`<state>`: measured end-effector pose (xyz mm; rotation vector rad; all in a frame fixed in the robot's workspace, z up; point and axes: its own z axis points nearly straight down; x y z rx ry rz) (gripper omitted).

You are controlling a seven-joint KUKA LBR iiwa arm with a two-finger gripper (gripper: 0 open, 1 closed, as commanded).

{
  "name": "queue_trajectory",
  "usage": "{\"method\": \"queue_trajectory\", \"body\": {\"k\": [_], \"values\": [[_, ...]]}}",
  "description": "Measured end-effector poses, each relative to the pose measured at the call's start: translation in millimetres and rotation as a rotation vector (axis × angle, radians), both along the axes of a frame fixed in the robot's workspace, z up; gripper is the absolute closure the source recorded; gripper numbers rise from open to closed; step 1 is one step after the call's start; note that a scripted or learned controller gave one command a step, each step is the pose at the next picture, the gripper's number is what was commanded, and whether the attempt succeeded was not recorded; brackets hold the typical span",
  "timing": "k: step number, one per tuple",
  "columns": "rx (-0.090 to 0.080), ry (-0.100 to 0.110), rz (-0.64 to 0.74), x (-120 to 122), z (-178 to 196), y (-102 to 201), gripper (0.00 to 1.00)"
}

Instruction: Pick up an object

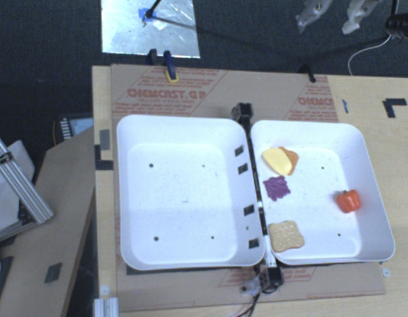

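White plastic bins x2 on bench, side by side. Left bin (pixel 181 190) bare, just small dark dots on floor. Right bin (pixel 362 177) has 4 items: yellow-orange piece (pixel 280 159) at approx 10 o'clock, purple bit (pixel 277 187) just below it, tan toast-like slab (pixel 286 236) at 7 o'clock against the divider wall, red-orange pepper (pixel 348 201) at 3 o'clock, well apart from the rest. Gripper (pixel 336 12) high at 12 o'clock of the right bin, past the bench edge, fingers spread wide, nothing betw them. No target obvious yet; pepper looks the easiest pick. Risks, my read: toast & purple bit lie flat, so fingers may skid over. Toast hugs the wall, so a finger could hit the rim. Pepper rounded, may roll or squirt out on closing.
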<state>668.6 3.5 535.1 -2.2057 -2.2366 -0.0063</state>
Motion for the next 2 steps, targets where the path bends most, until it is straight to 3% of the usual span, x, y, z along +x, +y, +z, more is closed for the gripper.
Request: {"method": "queue_trajectory", "body": {"k": [2], "values": [[0.001,0.001,-0.001,-1.3,-0.5,189.5,0.00]]}}
